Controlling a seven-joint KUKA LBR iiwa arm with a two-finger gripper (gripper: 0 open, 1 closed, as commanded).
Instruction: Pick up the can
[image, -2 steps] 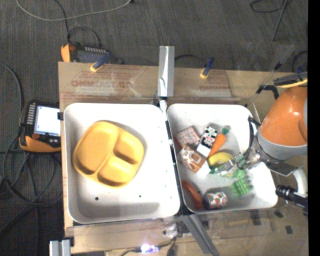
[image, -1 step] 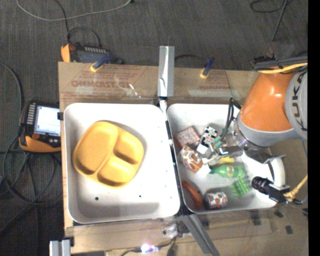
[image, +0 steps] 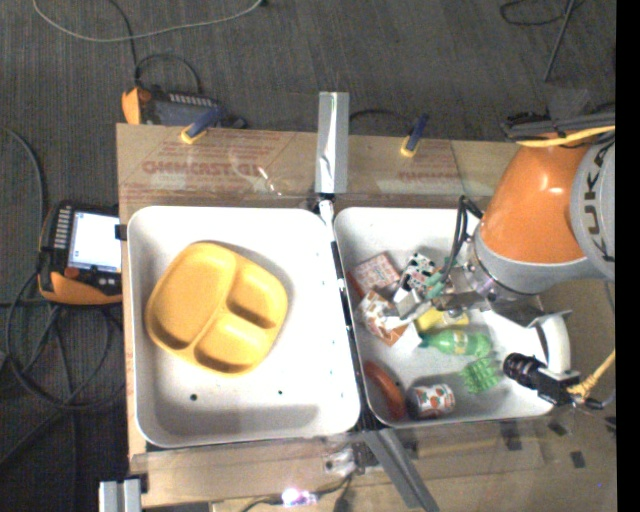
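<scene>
From above, my gripper (image: 425, 295) hangs over the right bin (image: 350, 300) among the clutter (whether it grips anything, I cannot tell). The can (image: 432, 400) lies on its side below it, near the bin's front wall, apart from me.

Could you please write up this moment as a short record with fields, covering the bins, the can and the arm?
left bin: holds a yellow divided tray
right bin: holds a clutter of small items
can: lying on its side near the bin's front edge, red and white label
near the can: green bottle, green block
arm: reaching in from the right, over the right bin
gripper: above the middle clutter, apart from the can
can status: not picked up
</scene>
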